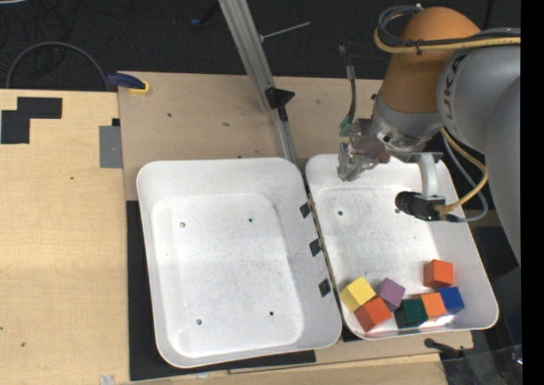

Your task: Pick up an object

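The gripper hangs over the upper left corner of the right bin, well apart from the blocks, and nothing sits between its fingers; whether they are open or closed I cannot tell at this angle. The blocks lie bunched at the lower right of the frame, along the bin's near wall: a yellow block, a red block, a purple block, a green block, an orange block and a blue block touching or nearly so, with a second red-orange block just above them. They are small, plain, bright cubes, some tilted. The risk I judge greatest is the crowding: fingers coming down on one cube could land on a neighbour, push the cluster aside, or jam against the wall. The left bin sits beside it on the surface.
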Robot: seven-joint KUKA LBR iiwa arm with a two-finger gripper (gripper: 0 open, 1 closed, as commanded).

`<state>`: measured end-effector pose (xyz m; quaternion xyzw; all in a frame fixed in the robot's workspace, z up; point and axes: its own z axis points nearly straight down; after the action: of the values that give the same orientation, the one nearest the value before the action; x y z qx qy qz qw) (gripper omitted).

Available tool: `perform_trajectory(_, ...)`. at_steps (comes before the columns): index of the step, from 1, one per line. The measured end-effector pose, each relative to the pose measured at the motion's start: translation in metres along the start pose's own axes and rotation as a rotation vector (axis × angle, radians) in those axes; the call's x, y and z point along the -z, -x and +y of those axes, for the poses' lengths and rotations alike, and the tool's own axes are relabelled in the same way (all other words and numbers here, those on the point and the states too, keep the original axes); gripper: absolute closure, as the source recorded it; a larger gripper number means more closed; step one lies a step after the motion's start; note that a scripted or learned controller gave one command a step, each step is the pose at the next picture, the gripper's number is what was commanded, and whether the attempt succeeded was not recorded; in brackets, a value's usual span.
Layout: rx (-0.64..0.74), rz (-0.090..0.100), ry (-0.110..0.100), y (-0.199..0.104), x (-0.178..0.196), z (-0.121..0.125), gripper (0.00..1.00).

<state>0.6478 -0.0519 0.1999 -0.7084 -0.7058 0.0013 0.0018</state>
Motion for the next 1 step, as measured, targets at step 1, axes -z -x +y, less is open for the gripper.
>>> perform_trajectory(1, 0.006, 0.000, 0.011, -0.0314, 0.1736, -0.0346, 1.00)
